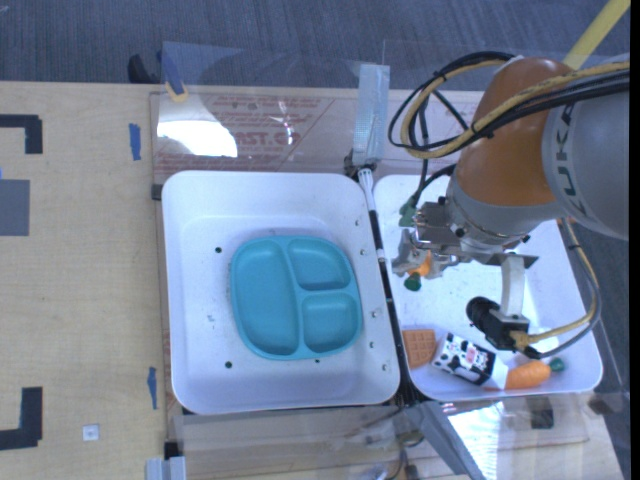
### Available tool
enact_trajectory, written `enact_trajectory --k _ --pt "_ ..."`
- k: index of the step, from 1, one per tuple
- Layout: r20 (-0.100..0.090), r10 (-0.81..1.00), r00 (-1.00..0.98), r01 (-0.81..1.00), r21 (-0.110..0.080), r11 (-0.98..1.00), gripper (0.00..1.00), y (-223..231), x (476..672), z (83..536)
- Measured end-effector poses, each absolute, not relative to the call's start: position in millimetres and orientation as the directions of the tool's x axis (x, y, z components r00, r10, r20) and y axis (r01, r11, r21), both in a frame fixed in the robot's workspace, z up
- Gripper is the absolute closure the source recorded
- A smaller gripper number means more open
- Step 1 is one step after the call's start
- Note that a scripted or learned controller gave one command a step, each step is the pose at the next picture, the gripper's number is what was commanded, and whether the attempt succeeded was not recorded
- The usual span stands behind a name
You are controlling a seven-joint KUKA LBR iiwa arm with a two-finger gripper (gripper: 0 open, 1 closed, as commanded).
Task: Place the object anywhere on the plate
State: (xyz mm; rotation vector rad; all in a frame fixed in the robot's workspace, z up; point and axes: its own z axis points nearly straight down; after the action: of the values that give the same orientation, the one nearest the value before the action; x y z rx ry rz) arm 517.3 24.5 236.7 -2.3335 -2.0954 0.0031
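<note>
The arm reaches in over the right-hand bin (575,268), and its hand (418,264) hangs low near that bin's left wall, just beside the divider between the two bins. A small orange and green piece shows at the hand's tip, but the wrist covers most of it, and it cannot be told whether the hand is open, closed, or gripping that piece.

The blue plate (295,295) lies in the middle of the left-hand bin (190,218), bare in all three of its compartments. Other candidate objects rest along the near edge of the right-hand bin: a waffle-like orange square (420,345) nearest the divider, a black-and-white toy (463,358) just beside it, and a toy carrot (530,373) farther from the divider.

By the look of it, the work stands at the picking step: nothing is on the plate yet, and the hand sits at grasp height over the source bin. The next move would call for a secure grip, a lift clear of the bin walls and divider, then travel across toward the plate before release above any compartment.
</note>
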Motion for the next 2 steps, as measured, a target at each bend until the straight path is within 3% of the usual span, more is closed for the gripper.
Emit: enact_trajectory --k 1,2 --pt "0.0 0.995 0.102 0.995 -0.008 -0.102 1.0 25.2 522.4 217.4" --pt "0.002 0.998 -0.06 0.998 0.001 0.06 1.0 120.5 578.2 254.8"
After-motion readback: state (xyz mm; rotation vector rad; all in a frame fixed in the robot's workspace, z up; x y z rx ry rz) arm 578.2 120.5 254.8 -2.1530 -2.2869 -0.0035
